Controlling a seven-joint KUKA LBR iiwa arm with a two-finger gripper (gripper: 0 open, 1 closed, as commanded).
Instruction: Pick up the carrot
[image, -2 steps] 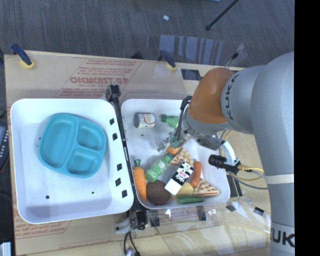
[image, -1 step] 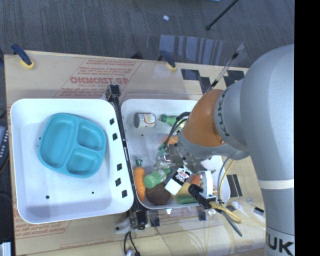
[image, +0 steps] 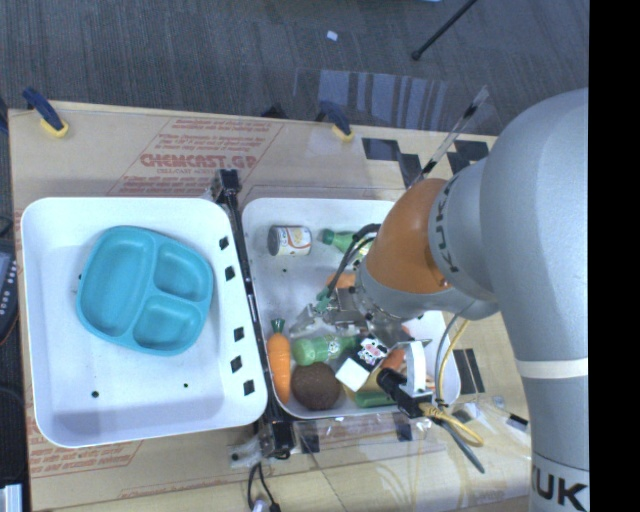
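Observation:
The orange carrot (image: 280, 368) lies lengthwise against the left wall of the right bin (image: 300, 212), near its front corner. My gripper (image: 338, 314) hangs low over the middle of that bin, to the right of the carrot and further back, just above a green bottle (image: 322, 350). It stands apart from the carrot. The orange-banded wrist (image: 408, 250) hides much of the gripper and the bin behind it.
Beside the carrot sit a brown round object (image: 316, 387), a white block (image: 352, 375) and a red item (image: 396, 360). A small can (image: 290, 240) and a green item (image: 338, 240) lie at the back. The left bin (image: 60, 400) holds a blue divided plate (image: 145, 288).

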